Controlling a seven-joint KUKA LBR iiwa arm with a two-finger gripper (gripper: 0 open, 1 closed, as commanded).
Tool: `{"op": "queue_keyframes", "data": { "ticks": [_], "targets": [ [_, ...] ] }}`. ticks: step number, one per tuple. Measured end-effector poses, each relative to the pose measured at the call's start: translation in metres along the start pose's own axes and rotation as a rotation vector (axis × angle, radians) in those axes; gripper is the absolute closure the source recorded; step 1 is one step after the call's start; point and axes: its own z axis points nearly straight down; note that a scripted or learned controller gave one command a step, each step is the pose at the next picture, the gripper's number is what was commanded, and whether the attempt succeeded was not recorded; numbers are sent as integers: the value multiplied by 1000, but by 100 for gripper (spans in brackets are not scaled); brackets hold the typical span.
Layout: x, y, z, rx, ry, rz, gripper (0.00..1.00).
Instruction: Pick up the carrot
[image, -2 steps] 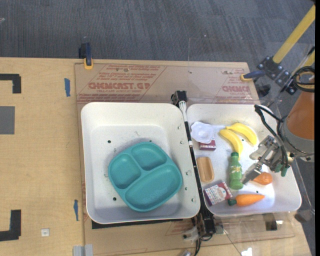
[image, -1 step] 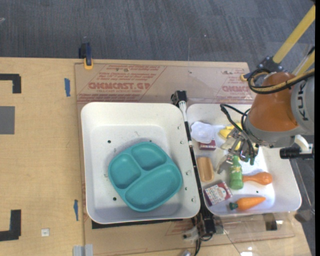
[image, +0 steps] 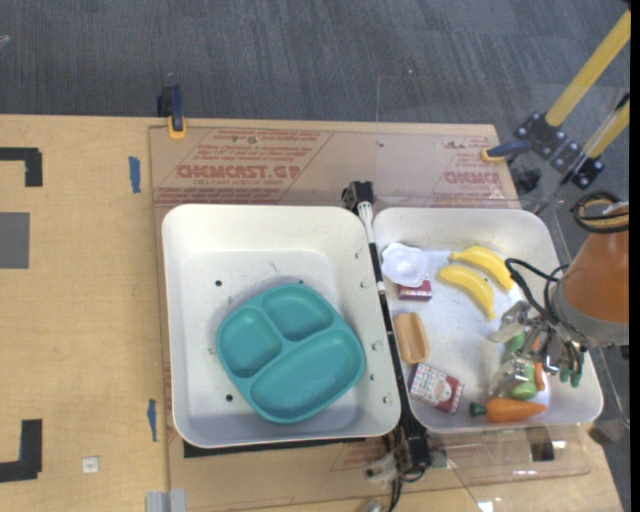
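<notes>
The carrot (image: 516, 409) is orange with a small green end and lies flat in the front right corner of the right bin (image: 570, 262), close to the front wall. My gripper (image: 524, 368) reaches in from the right, under the orange band of the arm (image: 598, 285). It sits just above and behind the carrot, and its lower end overlaps the carrot's upper edge. Whether it touches the carrot cannot be made out from this angle.
The right bin also holds two bananas (image: 478, 274), a white cup (image: 405, 265), a red box (image: 414, 291), a tan bread roll (image: 411, 337) and a small carton (image: 436, 387). A teal divided plate (image: 290, 352) lies in the left bin (image: 190, 300).
</notes>
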Motion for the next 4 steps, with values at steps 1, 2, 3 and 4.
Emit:
{"op": "queue_keyframes", "data": {
  "ticks": [1, 2, 3, 4],
  "targets": [
    [-34, 44, -181, 1, 11, 273, 0],
    [-73, -15, -50, 11, 40, 295, 0],
    [-102, -6, -3, 8, 25, 397, 0],
    [-86, 85, -83, -1, 16, 443, 0]
  ]
}}
